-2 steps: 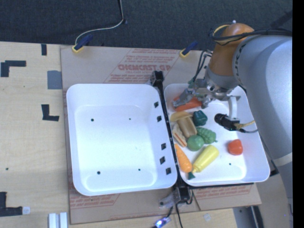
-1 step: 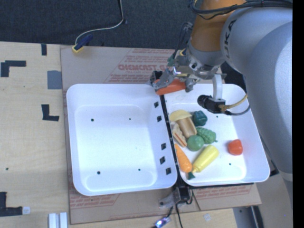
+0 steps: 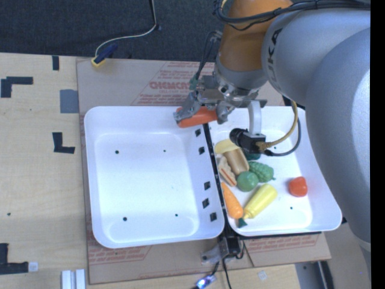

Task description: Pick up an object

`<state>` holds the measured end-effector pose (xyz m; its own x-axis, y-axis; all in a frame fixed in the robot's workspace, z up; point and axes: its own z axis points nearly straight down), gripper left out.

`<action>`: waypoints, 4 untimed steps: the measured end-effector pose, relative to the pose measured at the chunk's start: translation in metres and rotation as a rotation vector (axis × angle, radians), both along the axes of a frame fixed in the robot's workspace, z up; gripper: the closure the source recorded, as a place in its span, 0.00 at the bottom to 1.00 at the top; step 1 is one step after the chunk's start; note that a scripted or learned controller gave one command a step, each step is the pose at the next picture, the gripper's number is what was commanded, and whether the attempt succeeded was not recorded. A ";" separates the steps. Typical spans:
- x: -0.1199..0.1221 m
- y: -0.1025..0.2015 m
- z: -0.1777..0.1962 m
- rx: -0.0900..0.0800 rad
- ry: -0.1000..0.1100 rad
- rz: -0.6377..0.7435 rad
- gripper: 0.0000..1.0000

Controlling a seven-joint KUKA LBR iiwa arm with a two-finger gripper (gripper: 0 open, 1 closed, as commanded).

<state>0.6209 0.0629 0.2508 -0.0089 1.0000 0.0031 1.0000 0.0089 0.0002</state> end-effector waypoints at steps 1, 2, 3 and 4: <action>0.012 0.032 -0.072 -0.004 0.008 -0.005 1.00; 0.012 0.050 0.026 -0.001 -0.007 -0.005 1.00; 0.011 0.049 0.029 -0.004 0.003 -0.005 1.00; -0.042 0.091 0.083 0.000 0.000 -0.002 1.00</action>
